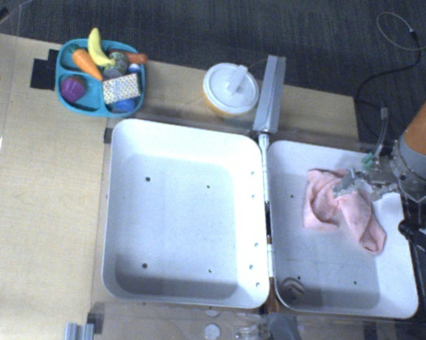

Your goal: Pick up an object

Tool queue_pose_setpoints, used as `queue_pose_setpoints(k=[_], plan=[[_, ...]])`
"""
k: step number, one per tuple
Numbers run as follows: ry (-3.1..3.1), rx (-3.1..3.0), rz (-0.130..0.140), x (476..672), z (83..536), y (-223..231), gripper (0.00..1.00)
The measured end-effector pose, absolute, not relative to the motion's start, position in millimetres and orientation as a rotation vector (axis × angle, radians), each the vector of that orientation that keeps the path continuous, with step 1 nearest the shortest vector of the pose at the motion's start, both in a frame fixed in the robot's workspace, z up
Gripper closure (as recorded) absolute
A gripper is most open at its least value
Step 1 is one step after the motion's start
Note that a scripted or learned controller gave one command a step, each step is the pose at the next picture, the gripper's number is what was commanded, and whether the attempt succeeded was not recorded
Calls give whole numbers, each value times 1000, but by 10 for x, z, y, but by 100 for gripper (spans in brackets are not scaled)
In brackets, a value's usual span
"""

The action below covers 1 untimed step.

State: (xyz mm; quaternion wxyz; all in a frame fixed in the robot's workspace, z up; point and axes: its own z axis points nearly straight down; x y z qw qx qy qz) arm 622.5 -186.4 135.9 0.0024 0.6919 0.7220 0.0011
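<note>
Though crumpled — soft pink cloth (341,209)

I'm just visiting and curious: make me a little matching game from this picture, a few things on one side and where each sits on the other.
Things:
1. pink cloth
2. blue tray of toy food
3. white lidded cup
4. gripper

Places:
A. on the bench behind the left bin
B. in the right bin
C. at the bench's far left corner
D. over the cloth's upper right part

Pairs: 1-B, 2-C, 3-A, 4-D

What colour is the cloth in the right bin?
Pale pink cloth, clear in the camera view.
</note>
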Motion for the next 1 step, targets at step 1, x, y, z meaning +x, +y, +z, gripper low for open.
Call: queue_pose_setpoints(k=[1], plan=[[2404,1995,15,5804,928,-1170,0]])
